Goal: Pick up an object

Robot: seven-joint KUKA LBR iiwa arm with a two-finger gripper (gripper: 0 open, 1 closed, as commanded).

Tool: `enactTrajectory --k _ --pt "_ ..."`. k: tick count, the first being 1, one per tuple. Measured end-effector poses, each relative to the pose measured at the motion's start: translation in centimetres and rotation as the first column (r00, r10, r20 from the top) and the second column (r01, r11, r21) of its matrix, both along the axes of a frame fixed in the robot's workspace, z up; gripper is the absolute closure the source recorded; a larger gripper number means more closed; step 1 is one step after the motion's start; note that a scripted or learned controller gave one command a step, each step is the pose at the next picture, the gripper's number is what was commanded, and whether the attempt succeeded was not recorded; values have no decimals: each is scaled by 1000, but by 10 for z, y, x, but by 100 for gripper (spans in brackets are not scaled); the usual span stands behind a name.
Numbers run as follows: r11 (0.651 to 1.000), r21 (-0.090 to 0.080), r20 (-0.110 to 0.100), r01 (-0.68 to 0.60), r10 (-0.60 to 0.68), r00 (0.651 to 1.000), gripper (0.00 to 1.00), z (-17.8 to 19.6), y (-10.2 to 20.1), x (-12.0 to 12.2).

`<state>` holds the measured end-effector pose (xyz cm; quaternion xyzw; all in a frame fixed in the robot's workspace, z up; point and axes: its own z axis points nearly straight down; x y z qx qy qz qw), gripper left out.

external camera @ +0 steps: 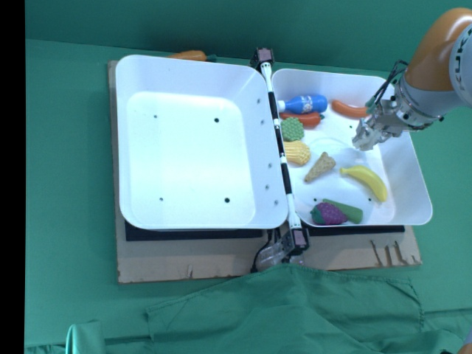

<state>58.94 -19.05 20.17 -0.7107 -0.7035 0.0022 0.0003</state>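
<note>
Gripper (364,141) over right bin (410,186), green cloth (295,312)

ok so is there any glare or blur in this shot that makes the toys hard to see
In the camera view the light is even and soft; the left bin floor looks bright, nearly washed out, with faint shadow along its walls. The toys in the right bin, such as the banana, are small but sharp. The gripper looks slightly soft.
</note>
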Motion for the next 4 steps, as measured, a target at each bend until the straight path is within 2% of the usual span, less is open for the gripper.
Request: enactTrajectory --k 1,2,3,4 --pt "1000 -4 15 -3 3 1000 100 14 1 6" --pt "1000 -1 15 -10 10 1000 100 25 4 79" --pt "1000 -1 6 -7 7 1000 100 2 3 71" --pt "1000 -2 11 -7 7 1000 100 -17 3 71"
